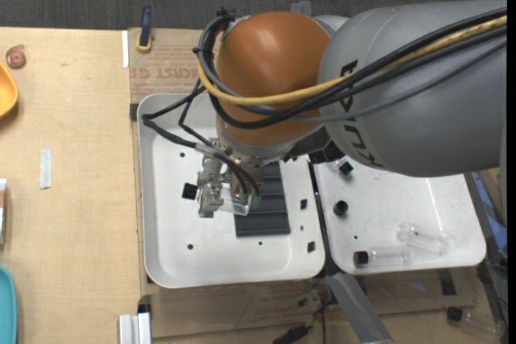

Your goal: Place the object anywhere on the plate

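the arm (387, 84) comes in from 3 o'clock, its orange band (270, 72) sitting over the top of the left bin (161, 254). black and yellow cables (242, 97) loop round the band. below it the claw (222, 201) hangs over the left bin's middle, just at 9 o'clock of a dark ribbed block (266, 213) lying on the bin floor. can't tell from this angle if the claw is spread or pressed together, nor if it's pinching anything; a clear bit shows near its tip, unclear what.

a small black piece (189, 192) lies at 9 o'clock of the claw, near it. in the right bin (451, 254): a clear plastic object (423, 238) twd the 4 o'clock corner, plus small black bits (340, 208) on the floor near the bin's left side.

no plate can be told apart w/ certainty. on the counter (72, 173) at far 9 o'clock, an orange-yellow rim (6, 97) and a teal edge (6, 306) poke in at the frame border. cardboard (173, 64) lies under the bins at 12 o'clock.
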Robot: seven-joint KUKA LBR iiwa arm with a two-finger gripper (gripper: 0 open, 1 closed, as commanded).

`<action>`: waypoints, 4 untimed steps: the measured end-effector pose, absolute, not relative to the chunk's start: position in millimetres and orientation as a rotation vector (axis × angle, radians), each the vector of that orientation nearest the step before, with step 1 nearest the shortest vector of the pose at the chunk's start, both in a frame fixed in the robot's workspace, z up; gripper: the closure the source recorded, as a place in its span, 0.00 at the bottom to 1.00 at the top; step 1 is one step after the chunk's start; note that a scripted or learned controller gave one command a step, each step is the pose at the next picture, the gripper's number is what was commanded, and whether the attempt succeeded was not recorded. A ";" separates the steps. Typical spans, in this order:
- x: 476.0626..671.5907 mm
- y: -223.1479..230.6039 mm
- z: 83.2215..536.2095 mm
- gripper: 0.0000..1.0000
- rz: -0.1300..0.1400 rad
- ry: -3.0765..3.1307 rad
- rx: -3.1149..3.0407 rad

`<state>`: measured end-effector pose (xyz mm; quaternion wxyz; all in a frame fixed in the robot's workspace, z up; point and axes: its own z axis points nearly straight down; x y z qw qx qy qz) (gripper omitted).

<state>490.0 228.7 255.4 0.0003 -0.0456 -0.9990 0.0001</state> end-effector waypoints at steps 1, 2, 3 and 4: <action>540.6 227.4 261.4 1.00 0.000 -3.142 0.043; 560.3 228.3 278.6 1.00 -0.002 -3.120 0.393; 551.8 228.4 243.3 1.00 0.000 -3.100 0.513; 551.9 228.4 243.4 0.00 -0.001 -3.100 0.513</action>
